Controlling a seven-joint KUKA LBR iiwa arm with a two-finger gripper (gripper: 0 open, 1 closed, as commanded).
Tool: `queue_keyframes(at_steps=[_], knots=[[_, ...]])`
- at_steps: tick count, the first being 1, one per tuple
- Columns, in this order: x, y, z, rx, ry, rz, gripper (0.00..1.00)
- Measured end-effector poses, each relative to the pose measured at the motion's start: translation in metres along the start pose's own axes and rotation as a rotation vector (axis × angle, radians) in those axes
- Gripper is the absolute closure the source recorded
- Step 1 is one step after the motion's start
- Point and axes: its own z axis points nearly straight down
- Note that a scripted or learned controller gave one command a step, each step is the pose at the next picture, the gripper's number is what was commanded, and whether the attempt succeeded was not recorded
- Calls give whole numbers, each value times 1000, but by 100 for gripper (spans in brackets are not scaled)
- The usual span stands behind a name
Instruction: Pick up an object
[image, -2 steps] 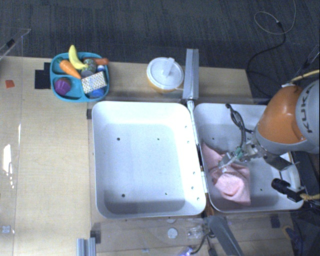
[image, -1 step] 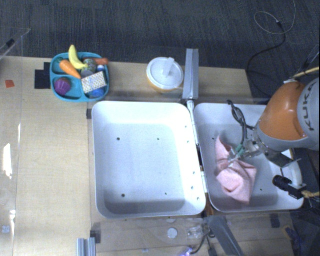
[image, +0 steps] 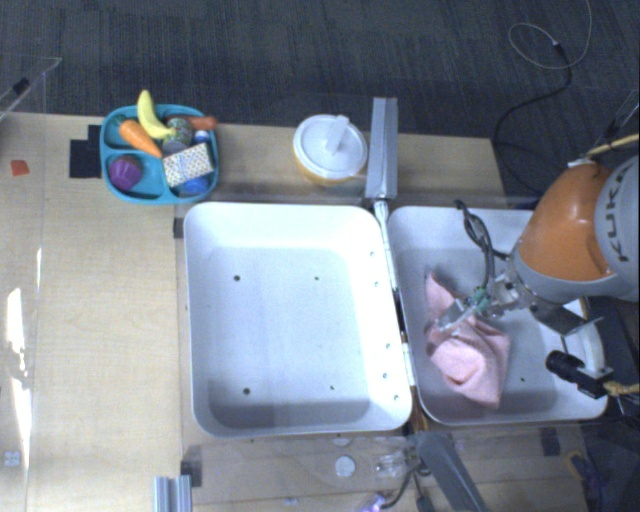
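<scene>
A crumpled pink cloth (image: 466, 352) lies in the right white bin (image: 440, 232), toward its left side. My gripper (image: 457, 314) reaches in from the right and sits low over the cloth's upper part, touching or nearly touching it. The grey arm with its orange band (image: 566, 238) covers the bin's right portion. The wrist hides how the gripper meets the cloth.
The left white bin (image: 290, 318) sits beside the right one, with a metal divider rail (image: 381, 150) behind the gap. On the bench at the back are a blue tray of toy food (image: 158, 155) and a white lidded cup (image: 330, 148). Cables trail near the arm.
</scene>
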Motion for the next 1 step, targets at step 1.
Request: queue_keyframes(at_steps=[1], knots=[[-13, 44, 29, 27, 7, 226, 0]])
